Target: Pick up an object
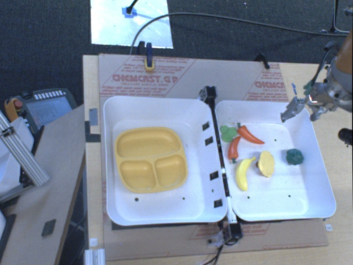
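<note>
Camera view: hand (302,108) at right edge of frame, over right bin's (314,203) upper right rim, fingers spread, holding nothing. Nearest target, green ball (294,157), lies just below it in frame; banana (243,173) farther left.

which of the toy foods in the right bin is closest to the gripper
The dark green round piece, alone by the bin's right side, lies nearest the gripper. The banana, peppers and yellow slice cluster further left.
</note>
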Robot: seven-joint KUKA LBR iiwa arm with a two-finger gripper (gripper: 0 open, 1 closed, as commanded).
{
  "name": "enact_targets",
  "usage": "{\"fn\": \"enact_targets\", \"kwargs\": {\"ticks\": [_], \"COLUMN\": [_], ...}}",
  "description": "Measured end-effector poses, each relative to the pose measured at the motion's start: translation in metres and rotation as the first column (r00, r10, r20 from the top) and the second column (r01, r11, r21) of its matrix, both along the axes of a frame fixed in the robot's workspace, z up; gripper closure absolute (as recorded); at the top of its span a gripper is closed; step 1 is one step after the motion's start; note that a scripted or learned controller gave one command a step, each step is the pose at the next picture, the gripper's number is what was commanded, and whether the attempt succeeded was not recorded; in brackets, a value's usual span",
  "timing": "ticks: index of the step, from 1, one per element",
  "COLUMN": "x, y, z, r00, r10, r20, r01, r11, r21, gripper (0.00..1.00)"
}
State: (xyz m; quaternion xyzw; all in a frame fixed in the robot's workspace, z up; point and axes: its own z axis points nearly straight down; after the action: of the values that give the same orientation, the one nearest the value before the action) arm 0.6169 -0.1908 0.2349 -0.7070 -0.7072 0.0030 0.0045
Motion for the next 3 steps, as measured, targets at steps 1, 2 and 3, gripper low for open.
{"fn": "enact_targets", "kwargs": {"ticks": [1, 2, 3], "x": [0.003, 0.003, 0.006], "y": [0.001, -0.002, 0.003], "z": [0.008, -0.033, -0.094], "r00": [1.000, 1.000, 1.000], "r10": [0.003, 0.001, 0.004], "r20": [0.012, 0.011, 0.010], "r01": [-0.003, -0.001, -0.004], "r11": [1.000, 1.000, 1.000], "r21": [-0.003, -0.003, -0.002], "gripper": [0.00, 0.00, 0.00]}}
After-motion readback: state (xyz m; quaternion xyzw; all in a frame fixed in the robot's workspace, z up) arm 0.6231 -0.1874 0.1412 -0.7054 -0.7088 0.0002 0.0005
